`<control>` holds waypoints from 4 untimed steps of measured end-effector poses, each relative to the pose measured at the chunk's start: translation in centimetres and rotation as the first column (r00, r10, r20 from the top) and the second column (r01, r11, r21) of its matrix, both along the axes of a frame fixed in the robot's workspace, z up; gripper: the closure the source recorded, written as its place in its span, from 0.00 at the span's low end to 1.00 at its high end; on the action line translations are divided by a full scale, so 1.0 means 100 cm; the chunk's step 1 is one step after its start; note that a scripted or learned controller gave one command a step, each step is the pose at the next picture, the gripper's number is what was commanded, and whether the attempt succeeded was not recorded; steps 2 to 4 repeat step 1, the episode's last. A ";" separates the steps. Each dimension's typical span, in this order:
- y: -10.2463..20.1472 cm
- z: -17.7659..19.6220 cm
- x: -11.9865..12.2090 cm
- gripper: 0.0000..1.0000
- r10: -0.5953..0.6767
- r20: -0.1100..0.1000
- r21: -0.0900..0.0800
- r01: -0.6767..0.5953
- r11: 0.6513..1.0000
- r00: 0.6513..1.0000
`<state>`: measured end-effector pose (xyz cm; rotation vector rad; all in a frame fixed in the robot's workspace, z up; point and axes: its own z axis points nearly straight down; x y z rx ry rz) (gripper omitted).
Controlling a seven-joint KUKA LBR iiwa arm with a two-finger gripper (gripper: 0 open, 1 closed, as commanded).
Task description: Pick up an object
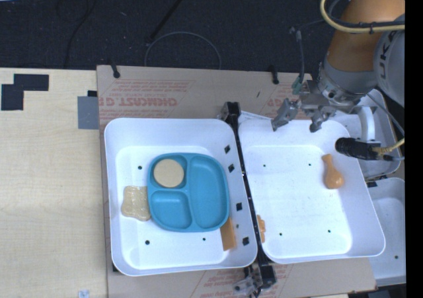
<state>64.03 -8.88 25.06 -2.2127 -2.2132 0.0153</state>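
Pale wooden surface [46, 178] below me, cardboard sheet on it, two shallow white bins side by side. My jaws [299, 116] hang spread and empty above the far rim of the right-hand white bin [297, 224]. Nothing picked yet! The small orange pear-shaped toy [332, 172] lies in that bin near its right wall, apart from me. Left-hand white bin [125, 145] holds a blue divided plastic plate [198, 197]. All the work remains: descend, close, lift.

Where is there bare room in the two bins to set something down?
Right bin: most of its floor is bare, between the divider and the orange piece near the right wall. Left bin is crowded by the blue tray, leaving thin strips along its walls.
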 end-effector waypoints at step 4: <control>0.000 0.008 0.002 0.00 0.001 0.012 -0.001 -0.001 1.000 1.000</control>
